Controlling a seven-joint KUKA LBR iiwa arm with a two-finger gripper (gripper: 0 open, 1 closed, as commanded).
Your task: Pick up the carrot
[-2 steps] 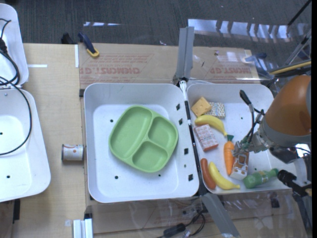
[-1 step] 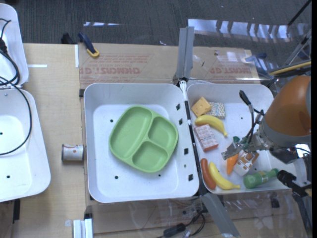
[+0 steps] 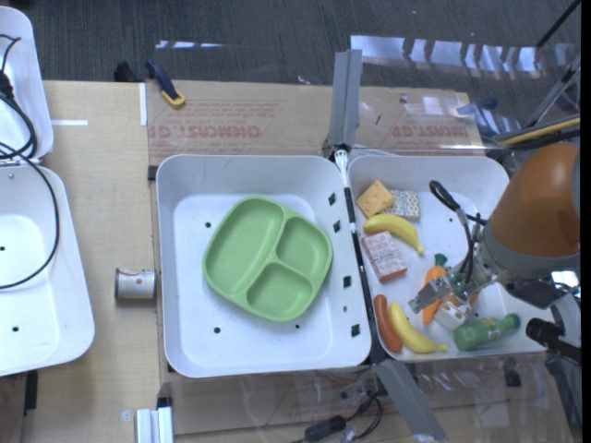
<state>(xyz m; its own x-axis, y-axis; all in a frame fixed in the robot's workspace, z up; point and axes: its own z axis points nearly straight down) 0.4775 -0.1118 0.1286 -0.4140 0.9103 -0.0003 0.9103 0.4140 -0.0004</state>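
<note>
The carrot (image 3: 434,274) is orange with a small green top and lies in the right bin (image 3: 489,169), near its middle front. My gripper (image 3: 432,293) reaches in from the right and sits low, right over the carrot's lower half, hiding part of it. Orange shows both above and below the gripper tip. The arm's grey body and orange band (image 3: 545,201) loom over the bin's right side.
Around the carrot lie a pink box (image 3: 383,255), a banana (image 3: 395,229), a cheese wedge (image 3: 374,197), a red sausage (image 3: 385,321), a second banana (image 3: 414,332), a small white item (image 3: 452,315) and a green bottle (image 3: 485,332). The left bin holds a green divided plate (image 3: 268,258).
</note>
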